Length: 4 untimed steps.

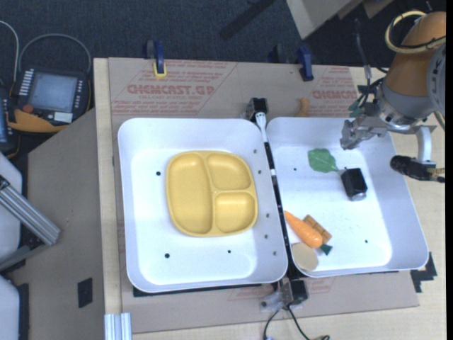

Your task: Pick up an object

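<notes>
From my remote station: the gripper sits over the upper right part of the right bin, near its far rim. I cannot tell how it is set; nothing is visibly between its tips. The grey arm with its orange band enters from the right.

Right bin contents, as I read them:
- green leaf-shaped piece, just below-left of the gripper, apart from it.
- black block, long axis running roughly toward the near-right, slightly tilted; just beside the leaf on its right.
- carrot near the bin's left wall, long axis diagonal, narrow end pointing up-left toward the divider, thick end down-right.
- brown piece lying along the carrot's right side, touching it.
- pale round disc just below the carrot, at the near-left corner.

Left bin holds a yellow divided plate, three compartments, roughly centred.
</notes>
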{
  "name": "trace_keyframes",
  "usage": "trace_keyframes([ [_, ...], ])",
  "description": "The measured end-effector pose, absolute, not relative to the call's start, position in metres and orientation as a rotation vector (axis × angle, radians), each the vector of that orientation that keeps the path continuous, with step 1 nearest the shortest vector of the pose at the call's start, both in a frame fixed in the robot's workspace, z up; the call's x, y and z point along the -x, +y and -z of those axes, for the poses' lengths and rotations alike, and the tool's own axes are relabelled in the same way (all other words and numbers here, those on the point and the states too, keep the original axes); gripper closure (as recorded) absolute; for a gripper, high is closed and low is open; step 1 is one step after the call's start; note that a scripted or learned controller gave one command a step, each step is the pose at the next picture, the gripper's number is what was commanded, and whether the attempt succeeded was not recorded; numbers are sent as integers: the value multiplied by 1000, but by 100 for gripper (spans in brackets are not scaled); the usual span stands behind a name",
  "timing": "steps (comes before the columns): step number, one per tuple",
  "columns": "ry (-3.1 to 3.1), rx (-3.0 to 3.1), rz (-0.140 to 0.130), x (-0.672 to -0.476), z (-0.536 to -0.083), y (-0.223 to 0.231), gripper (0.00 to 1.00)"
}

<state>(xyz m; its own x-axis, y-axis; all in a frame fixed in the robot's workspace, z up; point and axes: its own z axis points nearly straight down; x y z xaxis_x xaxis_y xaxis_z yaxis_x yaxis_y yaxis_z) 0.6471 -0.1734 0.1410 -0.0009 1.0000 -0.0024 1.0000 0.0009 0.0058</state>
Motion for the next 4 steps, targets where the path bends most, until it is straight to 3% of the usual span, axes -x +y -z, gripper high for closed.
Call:
trace_keyframes([
  [2, 2217, -2214, -6, -642, -259, -167, 100],
  [3, 2228, -2219, 1, -623, -248, -118, 100],
  [4, 2229, -2219, 1, -617, -240, -74, 100],
])
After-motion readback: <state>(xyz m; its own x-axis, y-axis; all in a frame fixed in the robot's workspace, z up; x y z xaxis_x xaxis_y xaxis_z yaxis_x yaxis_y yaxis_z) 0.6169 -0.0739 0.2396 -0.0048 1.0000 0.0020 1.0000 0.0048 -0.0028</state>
